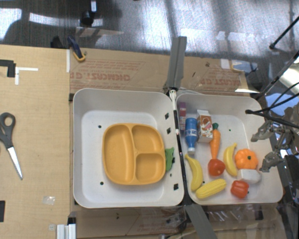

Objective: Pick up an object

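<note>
Gripper: the two-finger gripper (pixel 267 146) sits at the right edge of the right bin, metal fingers spread wide with nothing between them, one finger near the bin's far right wall, the other just beside the pumpkin.
Right bin: the shallow white plastic bin (pixel 239 108) on the right half of the counter carries all the small items.
Bottle: a blue plastic bottle with a white cap (pixel 190 133) lies along the bin's left wall.
Carton: a small white and red carton (pixel 204 126) lies just beside the bottle, toward the far wall.
Carrot: an orange toy carrot (pixel 215 141) lies mid-bin, touching a red toy tomato (pixel 216 167).
Bananas: one yellow toy banana (pixel 194 172) near the left wall, another (pixel 230 159) between tomato and pumpkin.
Pumpkin: a small orange toy pumpkin (pixel 246 159) near the right wall, a white lump (pixel 249 176) just below it.
Corn: a yellow toy corn cob (pixel 211 188) by the near wall.
Pepper: a red toy pepper (pixel 239 189) in the near right corner.
Left bin: the second white bin (pixel 89 138) holds a yellow three-compartment plastic plate (pixel 134 154) with a green item (pixel 168 159) at its right rim.
Counter left edge: grey-handled scissors (pixel 9 140).
</note>
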You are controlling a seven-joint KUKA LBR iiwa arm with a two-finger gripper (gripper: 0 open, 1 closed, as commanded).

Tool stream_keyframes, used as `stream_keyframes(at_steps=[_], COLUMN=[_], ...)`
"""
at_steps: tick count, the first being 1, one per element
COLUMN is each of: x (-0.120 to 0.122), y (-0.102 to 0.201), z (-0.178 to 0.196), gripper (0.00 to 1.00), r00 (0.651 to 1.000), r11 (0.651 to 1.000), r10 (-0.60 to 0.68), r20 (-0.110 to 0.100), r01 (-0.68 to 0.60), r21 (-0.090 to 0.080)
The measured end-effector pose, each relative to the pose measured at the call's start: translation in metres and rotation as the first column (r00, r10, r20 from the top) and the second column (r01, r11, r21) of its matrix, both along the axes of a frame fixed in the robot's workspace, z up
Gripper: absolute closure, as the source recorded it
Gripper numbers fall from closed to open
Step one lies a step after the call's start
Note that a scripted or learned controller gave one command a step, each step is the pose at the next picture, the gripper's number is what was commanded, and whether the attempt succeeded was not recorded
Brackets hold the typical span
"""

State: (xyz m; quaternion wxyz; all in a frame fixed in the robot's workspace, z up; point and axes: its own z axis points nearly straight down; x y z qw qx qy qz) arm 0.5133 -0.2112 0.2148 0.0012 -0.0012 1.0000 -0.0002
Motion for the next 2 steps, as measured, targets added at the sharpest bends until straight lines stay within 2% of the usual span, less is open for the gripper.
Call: stream_keyframes(at_steps=[1, 2], x=[-0.013, -0.01], y=[0.03, 0.08], z=[-0.105, -0.122], gripper=[0.0, 0.0], r00=[0.999, 0.993], r11=[1.0, 0.993], r10=[0.027, -0.117], r20=[0.017, 0.001], r01=[-0.027, 0.117], r21=[-0.004, 0.0])
